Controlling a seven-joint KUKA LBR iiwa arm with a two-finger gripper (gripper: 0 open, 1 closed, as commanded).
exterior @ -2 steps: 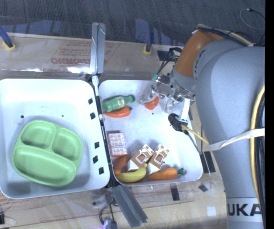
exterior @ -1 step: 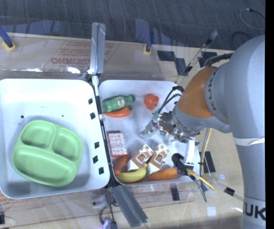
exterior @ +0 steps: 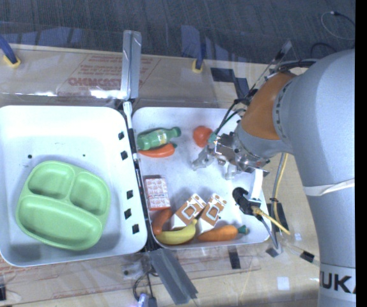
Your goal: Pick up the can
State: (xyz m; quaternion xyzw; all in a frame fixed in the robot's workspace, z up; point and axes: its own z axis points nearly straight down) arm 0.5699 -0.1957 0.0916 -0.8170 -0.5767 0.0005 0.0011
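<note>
The can looks like a short red and white labelled cylinder lying on its side near the left wall of the right bin. My gripper hangs over the middle of that bin, right of and a little above the can and well apart from it. Its metal fingers are spread open with nothing between them. A red ball-like fruit sits just above the gripper.
A green bottle lies on an orange-red vegetable at the bin's top left. Two small cartons, a banana and a carrot crowd the front. The left bin holds a green divided plate.
</note>
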